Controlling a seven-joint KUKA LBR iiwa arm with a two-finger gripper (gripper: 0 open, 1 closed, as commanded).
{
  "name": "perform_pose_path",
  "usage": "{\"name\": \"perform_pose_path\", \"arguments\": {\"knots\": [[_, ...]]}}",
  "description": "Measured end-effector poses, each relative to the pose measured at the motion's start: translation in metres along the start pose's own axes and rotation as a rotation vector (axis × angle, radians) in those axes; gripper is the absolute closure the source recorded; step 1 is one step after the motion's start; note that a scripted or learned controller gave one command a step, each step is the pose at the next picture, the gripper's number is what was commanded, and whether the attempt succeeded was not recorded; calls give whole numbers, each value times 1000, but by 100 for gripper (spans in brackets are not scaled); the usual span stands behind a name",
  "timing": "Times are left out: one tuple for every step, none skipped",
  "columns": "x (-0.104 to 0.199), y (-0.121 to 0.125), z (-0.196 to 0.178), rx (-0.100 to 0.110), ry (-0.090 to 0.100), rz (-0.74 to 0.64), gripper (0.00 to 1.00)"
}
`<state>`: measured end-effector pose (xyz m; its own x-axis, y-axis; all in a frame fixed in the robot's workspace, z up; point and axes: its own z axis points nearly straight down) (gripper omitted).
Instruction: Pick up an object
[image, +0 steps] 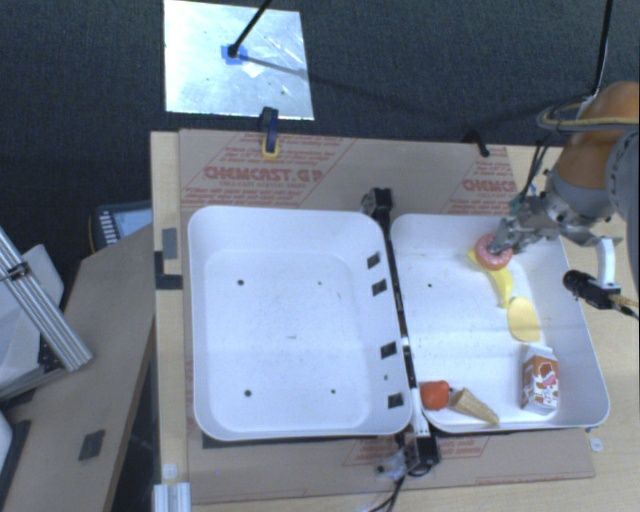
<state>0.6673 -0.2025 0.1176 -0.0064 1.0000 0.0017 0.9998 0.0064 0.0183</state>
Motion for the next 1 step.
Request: {"name": "perform_pose_path", "arguments": {"knots": [[0, 1, 0, 2, -1, -1, 100]]}}
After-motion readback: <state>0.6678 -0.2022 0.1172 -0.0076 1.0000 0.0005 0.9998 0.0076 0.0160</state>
